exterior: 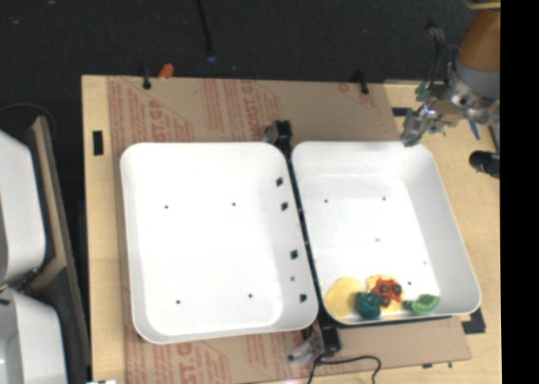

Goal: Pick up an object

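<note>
1. Now, in the camera view, the grey arm with the orange band [482, 41] enters at about two o'clock, and its two-finger gripper [413, 132] hangs just above the far right corner of the right shallow white bin [370, 197].
2. Whether the jaws stand wide or narrow I cannot tell, because the gripper is small and blurred; I see no object between them.
3. The things to pick lie together in the near part of the right bin, at about five o'clock of that bin, well apart from the gripper.
4. This small group has a pale yellow round flat piece [340, 296], a teal lumpy piece [367, 305] touching it, a red and orange piece [386, 288] just beside the teal one, and a green piece [424, 302] at the three o'clock end of the group, near the front wall.
5. The left shallow white bin [210, 239] stands side by side with the right one, their long rims touching along the middle.
6. Both bins rest on a brown cardboard sheet with red print [202, 109], which lies on the light wooden bench [103, 231].
7. A black cable [200, 12] runs over the dark floor at twelve o'clock.
</note>
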Available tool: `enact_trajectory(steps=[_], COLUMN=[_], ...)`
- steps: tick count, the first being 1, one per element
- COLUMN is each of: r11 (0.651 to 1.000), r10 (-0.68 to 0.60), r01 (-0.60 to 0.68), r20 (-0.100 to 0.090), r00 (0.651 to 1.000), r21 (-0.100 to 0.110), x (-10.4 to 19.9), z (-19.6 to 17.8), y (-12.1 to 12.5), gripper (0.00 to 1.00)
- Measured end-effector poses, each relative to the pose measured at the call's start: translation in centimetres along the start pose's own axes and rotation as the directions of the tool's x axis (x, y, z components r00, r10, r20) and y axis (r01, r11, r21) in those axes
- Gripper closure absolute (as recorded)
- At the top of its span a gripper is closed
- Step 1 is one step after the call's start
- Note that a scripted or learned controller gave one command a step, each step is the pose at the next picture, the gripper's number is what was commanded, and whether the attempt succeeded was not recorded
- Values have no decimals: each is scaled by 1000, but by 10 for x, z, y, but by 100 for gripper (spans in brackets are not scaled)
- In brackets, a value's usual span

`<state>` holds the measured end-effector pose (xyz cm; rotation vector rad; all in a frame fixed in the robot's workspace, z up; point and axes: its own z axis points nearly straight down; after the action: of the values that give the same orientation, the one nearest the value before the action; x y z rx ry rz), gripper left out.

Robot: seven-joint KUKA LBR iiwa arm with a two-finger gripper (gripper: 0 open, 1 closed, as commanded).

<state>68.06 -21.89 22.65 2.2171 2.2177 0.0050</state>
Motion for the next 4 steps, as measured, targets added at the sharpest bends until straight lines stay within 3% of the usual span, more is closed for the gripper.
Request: enact_trajectory(steps=[1,3,4], r11=[1000,1000,1000], r10=[0,-3,-4], r01=[0,3,4], r20=[-1,-2,-3], r00=[1000,1000,1000], r21=[5,6,4], x=[-1,101,154], z=[-3,-4,-17], y=[0,-21,-20], gripper=[100,100,100])
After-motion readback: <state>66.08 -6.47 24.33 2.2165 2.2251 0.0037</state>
